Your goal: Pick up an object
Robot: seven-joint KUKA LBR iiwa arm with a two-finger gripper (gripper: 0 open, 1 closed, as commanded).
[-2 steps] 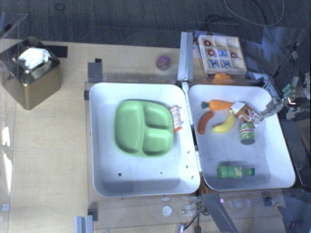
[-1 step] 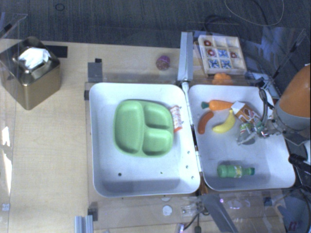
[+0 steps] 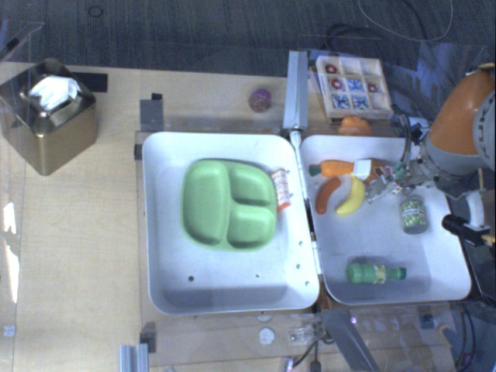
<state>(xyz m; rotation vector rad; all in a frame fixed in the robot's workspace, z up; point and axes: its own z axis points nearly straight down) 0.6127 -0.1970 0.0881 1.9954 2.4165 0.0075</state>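
From the camera above, the robot's grey metal hand (image 3: 385,178) hangs low in the right white bin (image 3: 449,285), just right of the yellow toy banana (image 3: 350,198). Whether it is open or closed cannot be told, and nothing shows between its tips. To pick well, it should probably drop straight onto one toy and squeeze slowly. Left of the banana lies an orange sausage-shaped toy (image 3: 326,194), above it an orange carrot toy (image 3: 338,168). Further right lies a small grey-green jar (image 3: 414,214), and below, a green plastic bottle (image 3: 375,272). The left white bin (image 3: 167,285) holds a green divided plate (image 3: 229,204) and a small red-and-white packet (image 3: 281,188).
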